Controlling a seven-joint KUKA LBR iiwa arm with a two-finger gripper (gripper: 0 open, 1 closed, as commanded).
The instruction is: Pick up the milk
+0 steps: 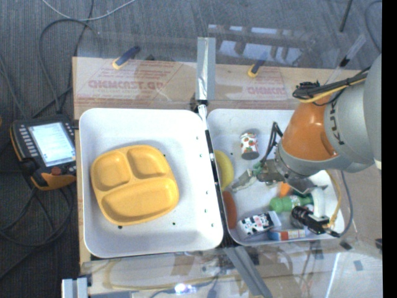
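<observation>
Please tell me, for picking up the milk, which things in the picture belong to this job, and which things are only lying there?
For the job:
milk carton, at the front of the right bin
gripper, above that bin, apart from the carton

Only lying there:
yellow tray in the left bin
banana
small can
green item
handheld screen left of the bench
</observation>
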